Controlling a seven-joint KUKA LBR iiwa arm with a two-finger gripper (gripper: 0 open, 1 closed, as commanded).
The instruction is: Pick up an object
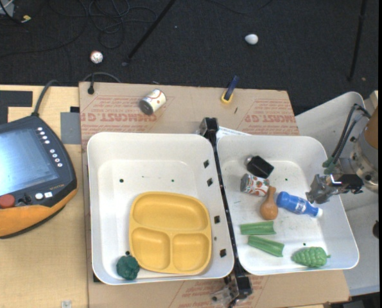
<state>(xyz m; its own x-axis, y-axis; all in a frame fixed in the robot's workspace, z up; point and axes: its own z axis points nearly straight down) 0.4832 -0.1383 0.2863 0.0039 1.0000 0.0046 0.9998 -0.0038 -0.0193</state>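
Gripper (pixel 320 190) at right of frame, over the right edge of the right bin (pixel 335 165), arm reaching in from the frame's right side. Impossible to tell from this slanted view how the end effector stands, open or closed; nothing visibly held.

Nearest candidate: blue bottle (pixel 298 205), lying flat on the bin floor just left of and slightly below the gripper in the frame, its right end near the gripper tip, perhaps touching, though hard to say. Long axis running roughly left to right, tilted a little down toward the right, with what looks like a white cap at the lower-right end. Judged best approach: short shift left and down, closing across the narrow width, meaning perpendicular to that left-right axis.

Further left in the same bin, well apart from the gripper: brown pear-shaped toy (pixel 269 205) touching or just beside the bottle's left end, small printed can (pixel 255 185) above it, black block (pixel 260 167) higher still. Lower in the frame: 2 green sticks (pixel 261 235) lying roughly parallel, and 1 bumpy green fruit (pixel 311 256) near the bin's lower-right corner.

Left bin (pixel 113 159) holding yellow divided tray (pixel 170 231) and dark green lump (pixel 128 266), both far from the gripper and poorer choices.

Likely risk: crowding by the brown toy at the bottle's left end, and rolling of the bottle under a poorly centred pinch.
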